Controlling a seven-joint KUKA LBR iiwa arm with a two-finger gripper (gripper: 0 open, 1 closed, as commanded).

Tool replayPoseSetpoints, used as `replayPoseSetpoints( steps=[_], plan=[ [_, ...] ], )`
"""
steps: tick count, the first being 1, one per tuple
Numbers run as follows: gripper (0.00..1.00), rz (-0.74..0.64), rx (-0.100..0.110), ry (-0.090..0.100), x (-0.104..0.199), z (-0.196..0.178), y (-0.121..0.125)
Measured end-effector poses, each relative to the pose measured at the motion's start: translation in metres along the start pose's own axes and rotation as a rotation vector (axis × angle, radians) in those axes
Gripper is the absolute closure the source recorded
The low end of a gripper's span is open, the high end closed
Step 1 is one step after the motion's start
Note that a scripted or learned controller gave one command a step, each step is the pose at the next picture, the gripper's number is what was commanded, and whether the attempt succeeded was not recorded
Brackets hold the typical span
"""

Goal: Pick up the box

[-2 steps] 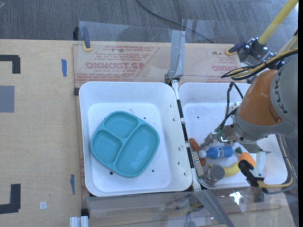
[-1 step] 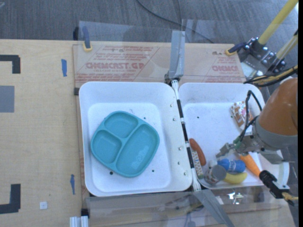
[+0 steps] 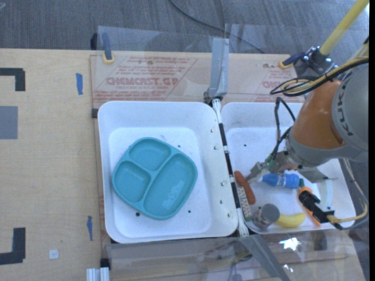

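In the right white bin point(image 3: 234, 119), the grey gripper point(image 3: 262, 170) hangs just beside a small blue object point(image 3: 281, 181). Whether that is the box, and whether the gripper is spread or closed, cannot be told; the grey-and-orange arm point(image 3: 319, 122) hides the bin's far right part.

A pale wooden bench top point(image 3: 47, 174) bears black angle marks and strips of blue tape point(image 3: 79, 84); beyond its far edge lies grey carpet point(image 3: 117, 7) crossed by a dark cable point(image 3: 193, 13); light is even.

Fixed overhead camera slants down on both bins point(image 3: 111, 119).
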State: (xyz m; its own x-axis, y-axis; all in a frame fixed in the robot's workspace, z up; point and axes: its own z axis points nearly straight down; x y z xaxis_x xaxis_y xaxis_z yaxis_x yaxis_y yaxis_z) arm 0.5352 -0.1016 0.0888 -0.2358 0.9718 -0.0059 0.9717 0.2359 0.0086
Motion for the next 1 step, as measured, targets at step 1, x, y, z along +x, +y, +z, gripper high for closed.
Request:
replayPoseSetpoints(
  steps=[1],
  plan=[
    [0.00, -0.014, 0.007, 0.004, -0.0205, -0.0359, -0.0301]
  ],
)
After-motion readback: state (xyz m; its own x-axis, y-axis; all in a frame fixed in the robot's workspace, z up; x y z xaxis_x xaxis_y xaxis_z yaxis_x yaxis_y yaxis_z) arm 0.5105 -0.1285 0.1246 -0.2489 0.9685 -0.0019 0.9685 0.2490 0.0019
